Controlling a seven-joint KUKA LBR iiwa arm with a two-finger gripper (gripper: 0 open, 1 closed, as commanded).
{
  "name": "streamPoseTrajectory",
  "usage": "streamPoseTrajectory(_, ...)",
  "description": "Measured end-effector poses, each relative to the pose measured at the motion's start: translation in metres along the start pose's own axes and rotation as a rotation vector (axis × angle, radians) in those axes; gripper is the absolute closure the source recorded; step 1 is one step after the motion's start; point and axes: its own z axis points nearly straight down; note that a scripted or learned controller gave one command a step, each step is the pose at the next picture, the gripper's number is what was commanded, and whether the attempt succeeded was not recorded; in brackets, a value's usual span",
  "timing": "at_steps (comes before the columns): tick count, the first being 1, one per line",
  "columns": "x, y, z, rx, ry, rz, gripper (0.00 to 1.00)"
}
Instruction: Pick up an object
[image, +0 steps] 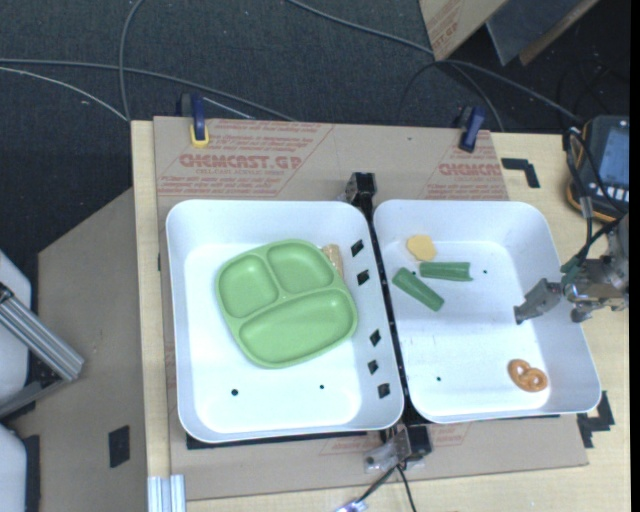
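Right at the edge of the frame, a bit below the middle, the pincer (540, 300) hangs over the right side of the right bin (478, 212). It is small and grey, and I cannot tell how it is set or whether it has anything in it.

Under it and a little lower, near the bottom right corner of that bin, lies a small orange pretzel (527, 376). It is near the pincer but not touching it.

Toward the upper left part of the same bin sit three more things. A round yellow piece (421, 246) is highest. Just below it lies a green stick (445, 270), almost flat across. Beside that, a second green stick (417, 288) lies on a slant. The two sticks are close together.

In the left bin (190, 330) a green plate (287, 302) with three sections rests near the middle. A small tan thing (331, 258) peeks out at its upper right edge.

Both bins sit on a brown board (250, 150) with red letters.
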Motion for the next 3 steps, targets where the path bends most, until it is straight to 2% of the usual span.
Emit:
streamPoseTrajectory(2,0.005,0.001,0.127,0.001,0.002,-0.001,0.00)
streamPoseTrajectory(3,0.004,0.003,0.112,-0.007,-0.001,0.000,1.00)
